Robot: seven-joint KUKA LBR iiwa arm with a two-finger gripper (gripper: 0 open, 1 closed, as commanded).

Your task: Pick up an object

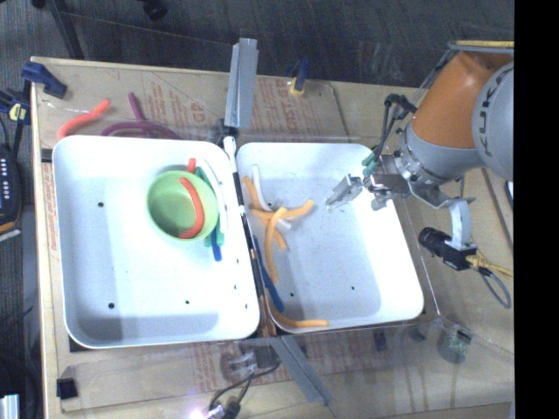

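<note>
So the stuff to grab is mostly a bunch of orange strips [278, 219] lying tangled in the left part of the right bin [397, 278], right up near the wall it shares with the other bin. One strip curves off toward the middle of the bin, a couple run down alongside the wall, and there's another orange strip [301, 323] lying flat along the near edge. A thin blue stick [272, 293] sits against that same wall, lower down.

The hand [342, 193] hangs over the upper middle of the right bin, just right of the tangle and not touching it. It's small and pale against the white floor, so I can't tell whether it's open or closed, and I don't see anything in it. Behind it the grey wrist and the orange band [454, 103] of the arm come in from the right.

The left bin [96, 260] has a green bowl [179, 206] in its upper right area, with a red strip [203, 208] curled over it and green and blue pieces [215, 244] sticking out at its right side.

On the tabletop [175, 85] behind the left bin, there's an orange piece [83, 119] and a purple loop [140, 127]. A metal bar [241, 81] stands up between the bins at the back.
</note>
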